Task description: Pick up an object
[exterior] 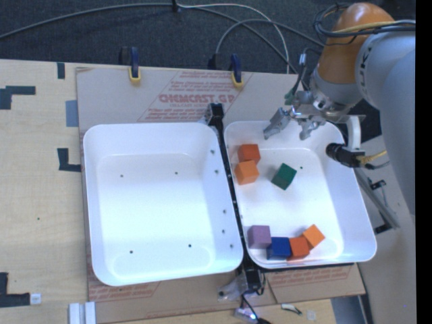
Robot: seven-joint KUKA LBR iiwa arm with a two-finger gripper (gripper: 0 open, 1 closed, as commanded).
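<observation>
My gripper [291, 128] hangs open over the far edge of the right bin [351, 211], its two fingers spread with nothing between them. Two orange cubes [247, 163] sit one behind the other at the bin's left side, below and left of the gripper. A green cube [284, 176] lies tilted near the middle, just below the gripper. At the near edge a purple cube [259, 235], a blue cube [279, 248] and two more orange blocks [307, 240] are bunched together.
The left bin [101, 181] stands beside the right one, joined by a black clamp [215, 112] at the far rim. Cardboard lies under both bins, held by two blue-yellow clamps [134, 65]. Cables run behind the bench.
</observation>
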